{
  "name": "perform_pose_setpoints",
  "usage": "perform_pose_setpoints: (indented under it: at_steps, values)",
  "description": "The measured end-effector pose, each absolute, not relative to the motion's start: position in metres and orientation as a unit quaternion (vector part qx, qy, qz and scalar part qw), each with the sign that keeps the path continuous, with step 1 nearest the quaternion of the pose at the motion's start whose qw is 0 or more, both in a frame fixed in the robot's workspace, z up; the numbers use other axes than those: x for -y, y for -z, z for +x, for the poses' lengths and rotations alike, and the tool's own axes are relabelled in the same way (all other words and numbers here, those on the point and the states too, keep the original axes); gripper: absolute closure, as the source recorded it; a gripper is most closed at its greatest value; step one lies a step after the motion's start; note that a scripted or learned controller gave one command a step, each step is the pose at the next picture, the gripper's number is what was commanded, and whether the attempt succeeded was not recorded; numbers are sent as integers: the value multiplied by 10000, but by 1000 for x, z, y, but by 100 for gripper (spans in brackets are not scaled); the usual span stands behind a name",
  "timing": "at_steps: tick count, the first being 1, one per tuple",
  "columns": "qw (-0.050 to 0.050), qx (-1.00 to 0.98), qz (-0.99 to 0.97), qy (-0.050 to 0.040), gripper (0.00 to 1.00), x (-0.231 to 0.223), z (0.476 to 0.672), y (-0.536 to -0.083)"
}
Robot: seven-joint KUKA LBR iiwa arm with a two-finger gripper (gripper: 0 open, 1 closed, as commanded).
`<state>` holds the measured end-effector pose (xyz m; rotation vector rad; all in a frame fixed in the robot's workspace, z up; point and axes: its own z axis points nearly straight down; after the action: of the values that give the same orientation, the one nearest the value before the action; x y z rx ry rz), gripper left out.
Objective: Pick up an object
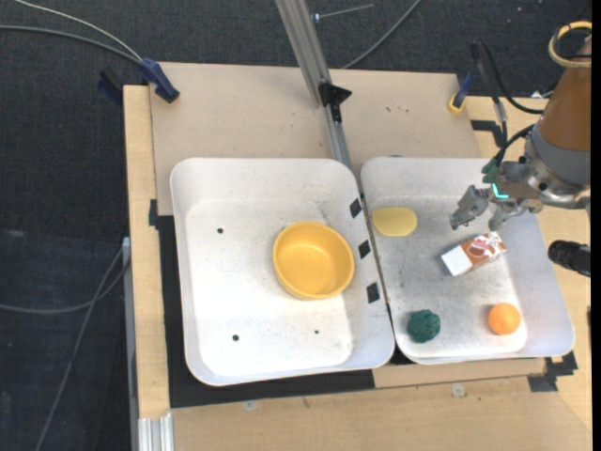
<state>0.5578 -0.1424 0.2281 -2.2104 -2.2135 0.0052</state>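
Observation:
My gripper (pixel 481 212) hangs over the right bin (pixel 413 178), its two grey fingers spread apart with nothing between them. Just below it lies a small white and red carton (pixel 472 252), tilted on the bin floor. A flat pale yellow piece (pixel 394 221) lies at the bin's left side. Near the front edge sit a dark green lumpy ball (pixel 423 324) and an orange ball (pixel 504 318). In the left bin (pixel 216 280) rests a yellow bowl (pixel 313 259).
A metal pole (pixel 305 40) slants up from between the two bins at the back. Black clips (pixel 364 250) mark the seam where the bins meet. Blue clamps (pixel 155 78) hold the wooden board at its back corners. The arm's orange band (pixel 569 111) is at the right.

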Motion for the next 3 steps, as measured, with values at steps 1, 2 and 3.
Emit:
perform_pose_setpoints:
  at_steps: [1,2,3]
  values:
    - [59,7076,-7065,-11,0,142,558,-229]
    - [85,7070,-7072,-38,0,139,564,-168]
    - [-18,7057,-7085,12,0,149,567,-119]
